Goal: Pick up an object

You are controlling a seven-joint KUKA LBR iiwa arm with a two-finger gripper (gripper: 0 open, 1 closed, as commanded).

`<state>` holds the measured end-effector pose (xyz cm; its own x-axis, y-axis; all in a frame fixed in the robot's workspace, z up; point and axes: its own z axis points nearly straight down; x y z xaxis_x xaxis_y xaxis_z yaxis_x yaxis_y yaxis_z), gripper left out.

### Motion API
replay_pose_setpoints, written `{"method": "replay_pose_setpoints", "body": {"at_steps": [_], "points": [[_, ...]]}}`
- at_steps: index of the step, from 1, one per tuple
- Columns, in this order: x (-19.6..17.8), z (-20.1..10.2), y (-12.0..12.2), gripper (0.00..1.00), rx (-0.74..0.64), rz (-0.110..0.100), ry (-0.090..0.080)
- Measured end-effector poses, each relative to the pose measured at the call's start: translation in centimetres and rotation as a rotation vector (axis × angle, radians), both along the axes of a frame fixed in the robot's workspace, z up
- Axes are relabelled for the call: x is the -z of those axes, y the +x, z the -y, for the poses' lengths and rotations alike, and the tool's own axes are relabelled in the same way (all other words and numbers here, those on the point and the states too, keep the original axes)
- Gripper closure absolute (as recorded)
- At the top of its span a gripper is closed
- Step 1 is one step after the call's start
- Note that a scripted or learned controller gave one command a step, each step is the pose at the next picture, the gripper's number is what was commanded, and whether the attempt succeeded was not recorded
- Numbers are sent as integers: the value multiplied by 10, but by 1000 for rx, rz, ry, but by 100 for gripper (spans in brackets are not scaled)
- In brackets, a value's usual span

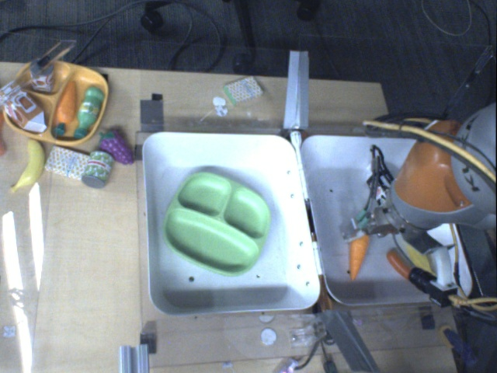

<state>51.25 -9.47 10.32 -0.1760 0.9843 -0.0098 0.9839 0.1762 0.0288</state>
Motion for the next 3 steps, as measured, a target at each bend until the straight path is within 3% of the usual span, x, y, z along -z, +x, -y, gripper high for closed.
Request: {"method": "replay_pose_setpoints", "body": {"at_steps": [1,2,3], "points": [[-168,11,-6,100,-251,-25,-1],[-102,21,-25,100,-561,-29,-4],[-185,25,33,100,-758,-25,-10]]}}
